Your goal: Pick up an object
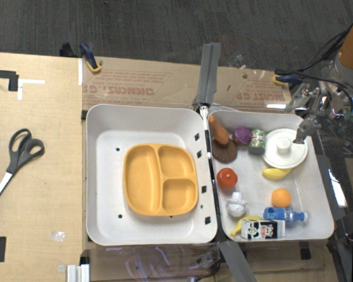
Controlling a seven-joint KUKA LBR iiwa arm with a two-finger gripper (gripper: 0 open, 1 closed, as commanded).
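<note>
The gripper (303,130) hangs at the right bin's (319,222) upper right corner, beside the white lid (285,148); jaws' opening I cannot tell. Around lie banana (276,173), orange (281,198), bottle (284,215) (lying flat). The left bin (99,181) holds a yellow divided plate (161,179).

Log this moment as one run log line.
task: pick up an object | tool: above white lid, right bin | held: nothing visible | left bin: yellow tray
</note>
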